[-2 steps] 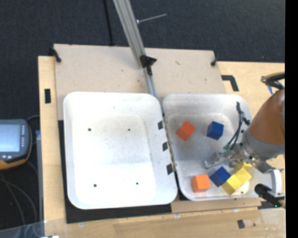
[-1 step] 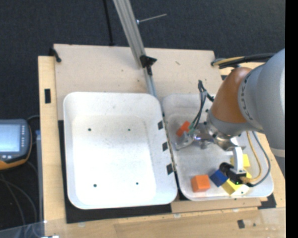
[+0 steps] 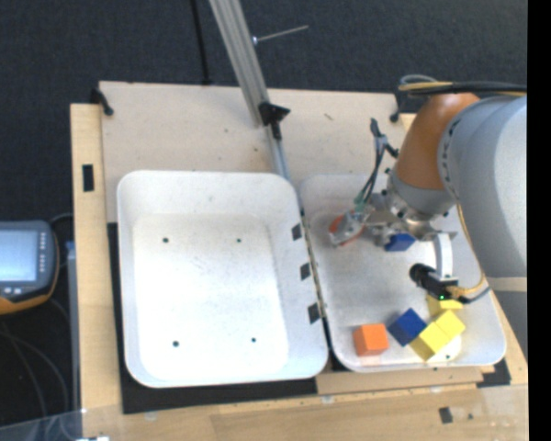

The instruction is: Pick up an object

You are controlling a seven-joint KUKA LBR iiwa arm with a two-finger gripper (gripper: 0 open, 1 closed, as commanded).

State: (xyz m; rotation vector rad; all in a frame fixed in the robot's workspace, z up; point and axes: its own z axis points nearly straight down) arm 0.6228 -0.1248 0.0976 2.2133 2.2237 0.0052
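My gripper [image 3: 347,229] hangs low over the upper left part of the right bin [image 3: 349,288], close to the wall shared with the left bin. A small reddish patch shows at its tip; whether that is a held object is unclear. An orange block [image 3: 371,339] lies at the bin's front edge. A blue block [image 3: 407,325] sits just right of it, touching a yellow block [image 3: 438,333]. A small blue piece [image 3: 399,243] shows beside the wrist.
The left bin [image 3: 211,278] stands next to the right one. A slanted metal post [image 3: 243,53] rises behind the bins. A black part with a green light [image 3: 429,281] hangs off the arm over the right bin.
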